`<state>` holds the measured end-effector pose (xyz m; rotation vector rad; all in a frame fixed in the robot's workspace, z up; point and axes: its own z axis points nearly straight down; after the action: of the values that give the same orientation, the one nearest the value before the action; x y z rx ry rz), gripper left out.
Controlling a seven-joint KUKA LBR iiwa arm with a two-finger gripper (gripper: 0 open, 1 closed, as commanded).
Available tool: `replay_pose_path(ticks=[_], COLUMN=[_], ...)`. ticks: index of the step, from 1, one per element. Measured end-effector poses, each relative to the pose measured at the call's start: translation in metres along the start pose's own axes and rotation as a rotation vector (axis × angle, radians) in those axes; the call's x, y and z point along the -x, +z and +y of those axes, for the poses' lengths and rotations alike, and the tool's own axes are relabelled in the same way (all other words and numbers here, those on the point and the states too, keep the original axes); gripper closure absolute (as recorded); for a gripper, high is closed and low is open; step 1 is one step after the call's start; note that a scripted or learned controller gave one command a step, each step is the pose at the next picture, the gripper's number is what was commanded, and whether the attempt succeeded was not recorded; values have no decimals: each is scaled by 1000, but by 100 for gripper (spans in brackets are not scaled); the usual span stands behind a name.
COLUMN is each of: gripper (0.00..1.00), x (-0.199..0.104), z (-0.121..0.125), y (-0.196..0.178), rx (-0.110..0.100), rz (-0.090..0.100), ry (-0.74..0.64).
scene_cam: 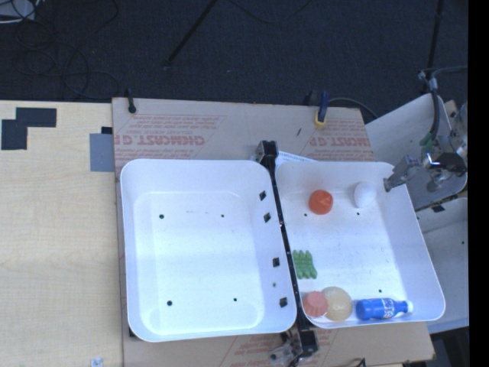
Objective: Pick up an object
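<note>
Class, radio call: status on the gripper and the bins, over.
Gripper at right bin's far right rim, holding nothing seen. Orange ball, white ball, green piece, bottle lie untouched. Nothing blocking.

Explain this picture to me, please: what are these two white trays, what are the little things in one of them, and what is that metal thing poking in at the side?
You are looking down at a slant from a single camera fixed above a workbench. The two white trays are shallow bins set side by side: the left bin and the right bin. The right bin holds small objects for a robot to try picking up: an orange ball, a white ball, a small green ridged object, a pink round object touching a pale yellow ball, and a blue bottle lying on its side. The metal thing at the right edge is the end of the robot arm with its gripper, sitting at the bin's far right rim. I cannot tell how its fingers stand, and nothing appears to be held.
</note>
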<state>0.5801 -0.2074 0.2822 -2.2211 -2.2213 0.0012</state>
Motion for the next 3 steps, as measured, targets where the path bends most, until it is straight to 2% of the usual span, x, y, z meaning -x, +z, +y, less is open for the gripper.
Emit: replay_pose_path(ticks=[1,2,3], gripper=[0,100,100], x=[4,6,2], z=[4,5,-50], y=[201,184,122], rx=[-1,-1,-1], rz=[1,1,2], ry=[0,1,0])
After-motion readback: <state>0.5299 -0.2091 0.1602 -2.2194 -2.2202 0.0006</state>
